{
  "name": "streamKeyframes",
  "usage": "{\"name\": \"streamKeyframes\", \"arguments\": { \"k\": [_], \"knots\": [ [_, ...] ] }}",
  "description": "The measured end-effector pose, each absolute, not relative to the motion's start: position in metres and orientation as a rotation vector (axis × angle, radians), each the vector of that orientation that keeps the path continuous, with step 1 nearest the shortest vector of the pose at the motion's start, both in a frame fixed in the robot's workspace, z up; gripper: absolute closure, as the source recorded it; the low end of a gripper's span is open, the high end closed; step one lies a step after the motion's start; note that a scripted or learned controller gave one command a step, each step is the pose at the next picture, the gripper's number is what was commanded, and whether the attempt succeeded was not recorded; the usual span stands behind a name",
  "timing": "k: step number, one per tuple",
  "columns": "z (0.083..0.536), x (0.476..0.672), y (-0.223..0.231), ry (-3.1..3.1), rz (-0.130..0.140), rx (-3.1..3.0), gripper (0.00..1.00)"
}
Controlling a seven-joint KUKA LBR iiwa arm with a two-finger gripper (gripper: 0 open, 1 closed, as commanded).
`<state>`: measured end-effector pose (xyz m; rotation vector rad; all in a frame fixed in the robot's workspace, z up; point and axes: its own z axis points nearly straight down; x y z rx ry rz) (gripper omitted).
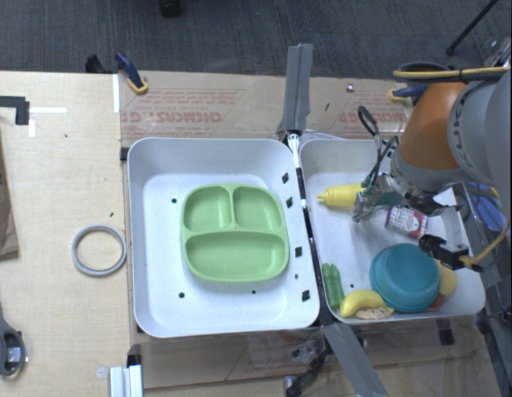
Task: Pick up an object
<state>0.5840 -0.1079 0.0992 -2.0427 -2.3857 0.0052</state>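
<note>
My gripper is low in the right bin, at its back left. It hangs right beside the right end of a yellow squeeze-bottle toy lying on the bin floor. A small red-and-white packet lies just right of the gripper. Toward the front of this bin sit a blue bowl, a banana and a green pod. The arm's orange band rises above the gripper.
The left bin holds a green divided plate. A yellow-orange item peeks out right of the bowl. On the bench at left lie a grey tape ring, scissors and a brown bag.
</note>
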Motion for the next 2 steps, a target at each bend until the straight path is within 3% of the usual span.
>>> {"name": "streamKeyframes", "arguments": {
  "k": [1,2],
  "knots": [
    [0.2075,0.6125,-0.0866,-2.202,0.005,-2.241,1.00],
    [0.2069,0.6123,-0.0864,-2.201,0.006,-2.241,0.00]
  ]
}}
